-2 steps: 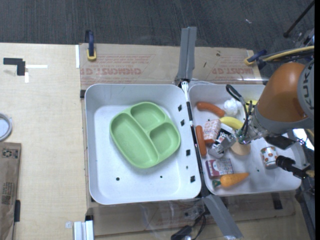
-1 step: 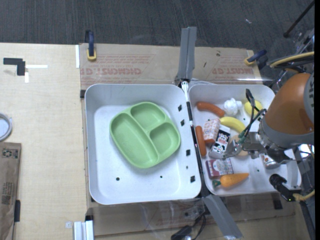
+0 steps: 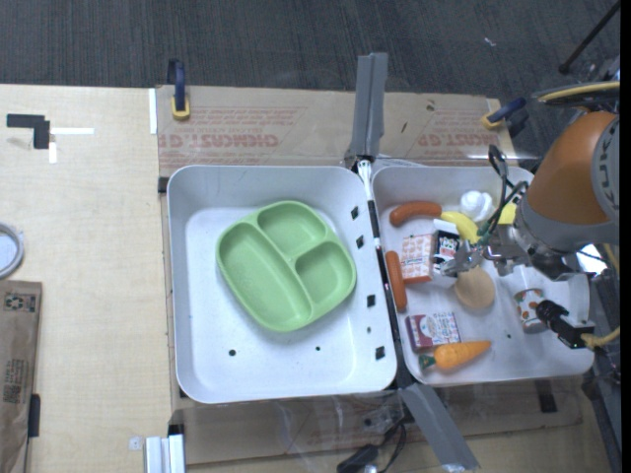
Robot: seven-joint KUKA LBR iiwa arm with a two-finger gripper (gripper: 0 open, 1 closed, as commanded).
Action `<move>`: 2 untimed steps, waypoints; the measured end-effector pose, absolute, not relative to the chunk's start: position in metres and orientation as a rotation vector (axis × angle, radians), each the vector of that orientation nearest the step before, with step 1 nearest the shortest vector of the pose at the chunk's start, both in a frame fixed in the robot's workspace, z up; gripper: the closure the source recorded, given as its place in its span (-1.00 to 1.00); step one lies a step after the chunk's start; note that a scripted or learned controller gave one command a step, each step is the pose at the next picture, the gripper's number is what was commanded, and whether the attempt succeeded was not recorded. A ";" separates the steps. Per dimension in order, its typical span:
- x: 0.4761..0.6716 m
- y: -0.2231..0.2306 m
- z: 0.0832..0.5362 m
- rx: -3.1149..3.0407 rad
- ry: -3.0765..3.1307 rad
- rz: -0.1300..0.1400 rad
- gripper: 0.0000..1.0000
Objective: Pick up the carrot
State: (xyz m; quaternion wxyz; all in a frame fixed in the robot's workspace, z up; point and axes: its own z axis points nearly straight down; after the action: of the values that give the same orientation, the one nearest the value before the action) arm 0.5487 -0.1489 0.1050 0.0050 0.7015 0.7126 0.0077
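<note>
Camera view: we look down on both bins.
Carrot (image 3: 461, 355): lying at the right bin's (image 3: 552, 363) front edge, beside a small red packet (image 3: 432, 329).
End effector (image 3: 461, 259): low among the items, well apart from the carrot; its opening, we cannot tell.
Left bin (image 3: 197, 363): we see a green divided plate (image 3: 286, 264).
</note>
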 end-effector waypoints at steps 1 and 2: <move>0.478 -0.130 0.216 2.157 2.285 -0.003 -1.00; 0.477 -0.110 0.156 1.404 2.814 -0.001 -1.00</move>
State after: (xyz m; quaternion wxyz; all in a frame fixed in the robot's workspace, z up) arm 0.4772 -0.1103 0.1562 -0.0015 0.4466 0.8947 -0.0003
